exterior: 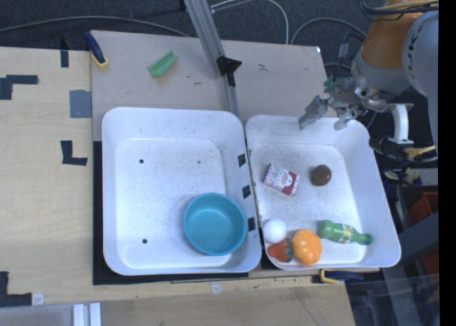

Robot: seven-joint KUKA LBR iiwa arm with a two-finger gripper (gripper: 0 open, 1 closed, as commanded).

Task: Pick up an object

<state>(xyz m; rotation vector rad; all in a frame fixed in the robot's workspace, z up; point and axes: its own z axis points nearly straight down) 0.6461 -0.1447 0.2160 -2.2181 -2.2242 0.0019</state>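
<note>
Camera view: end effector (325, 117) with fingers spread apart above right bin's (370, 175) far rim, arm cut off at right.

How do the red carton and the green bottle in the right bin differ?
The red carton is boxy and sits mid-bin; the green bottle is long and rounded and lies on its side near the bin's front edge. The carton stands apart from other things; the bottle lies close beside the orange pepper. Both rest in the right bin.
</note>
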